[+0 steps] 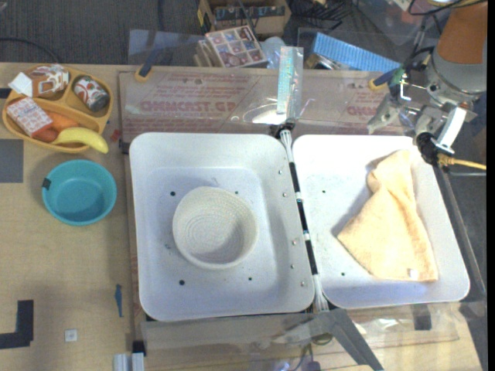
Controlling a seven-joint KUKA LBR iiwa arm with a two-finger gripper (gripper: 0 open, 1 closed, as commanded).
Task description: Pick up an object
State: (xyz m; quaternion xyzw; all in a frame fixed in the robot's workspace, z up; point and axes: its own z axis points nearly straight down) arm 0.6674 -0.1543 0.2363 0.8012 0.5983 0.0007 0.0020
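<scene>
A pale woven bowl (pixel 214 226) sits upside-up in the middle of the left bin (pixel 155 168). In the right bin (pixel 325 168) a yellow cloth (pixel 390 219) lies crumpled, running from the far right corner toward the near right. My gripper (pixel 396 113) hangs over the far right edge of the right bin, just beyond the cloth's upper end and apart from it. The grey arm with its orange band (pixel 464 22) comes in from the top right. Nothing is seen in the gripper's grasp.
On the bench to the left stand a teal bowl (pixel 79 192) and a yellow tray (pixel 54 103) with toy food and a banana. A printed board (pixel 201 103) lies behind the bins, with boxes and cables beyond it.
</scene>
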